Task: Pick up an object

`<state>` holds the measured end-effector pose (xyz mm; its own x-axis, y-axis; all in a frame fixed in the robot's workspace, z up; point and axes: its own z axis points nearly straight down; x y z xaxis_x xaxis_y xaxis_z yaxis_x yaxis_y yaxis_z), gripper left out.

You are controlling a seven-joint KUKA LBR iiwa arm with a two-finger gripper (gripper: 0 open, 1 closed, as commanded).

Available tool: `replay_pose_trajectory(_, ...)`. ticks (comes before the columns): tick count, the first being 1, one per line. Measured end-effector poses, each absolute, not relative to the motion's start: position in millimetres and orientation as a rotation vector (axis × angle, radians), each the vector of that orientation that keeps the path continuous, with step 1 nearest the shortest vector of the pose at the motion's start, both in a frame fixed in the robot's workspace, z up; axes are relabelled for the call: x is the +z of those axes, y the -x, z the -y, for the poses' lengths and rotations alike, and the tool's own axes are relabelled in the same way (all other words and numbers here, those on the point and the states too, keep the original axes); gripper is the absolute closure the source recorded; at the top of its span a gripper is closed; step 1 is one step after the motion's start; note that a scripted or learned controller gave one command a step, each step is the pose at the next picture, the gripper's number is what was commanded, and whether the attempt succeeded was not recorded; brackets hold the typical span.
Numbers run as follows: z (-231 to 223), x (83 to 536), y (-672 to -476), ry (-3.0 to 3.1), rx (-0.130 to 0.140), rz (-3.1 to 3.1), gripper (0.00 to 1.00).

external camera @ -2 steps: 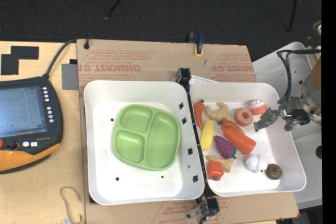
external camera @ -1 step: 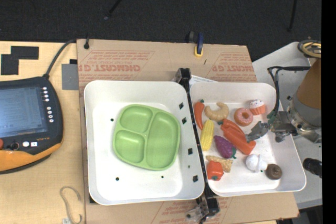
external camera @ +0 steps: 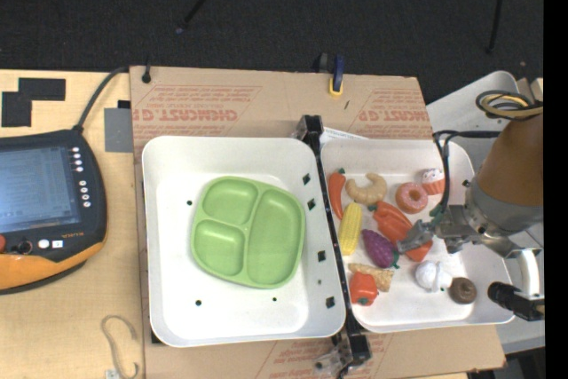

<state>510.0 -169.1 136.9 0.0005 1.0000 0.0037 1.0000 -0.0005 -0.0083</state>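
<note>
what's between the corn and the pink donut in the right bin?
In the camera view, the orange carrot-like piece lies between the corn and the pink donut. The tan croissant sits just above that line.

A green three-compartment plate (external camera: pixel 248 232) lies in the middle of the left white bin (external camera: pixel 169 297). At nine o'clock on the tabletop (external camera: pixel 53 315) rests a teach pendant (external camera: pixel 49 209) with orange trim. At twelve o'clock a yellow-and-blue clamp (external camera: pixel 336 77) grips the cardboard sheet (external camera: pixel 231 102).
</note>
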Motion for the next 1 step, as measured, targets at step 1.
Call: replay_pose_trajectory(1,167.1,85.2,-510.1,2.219,0.002,2.219,0.0)
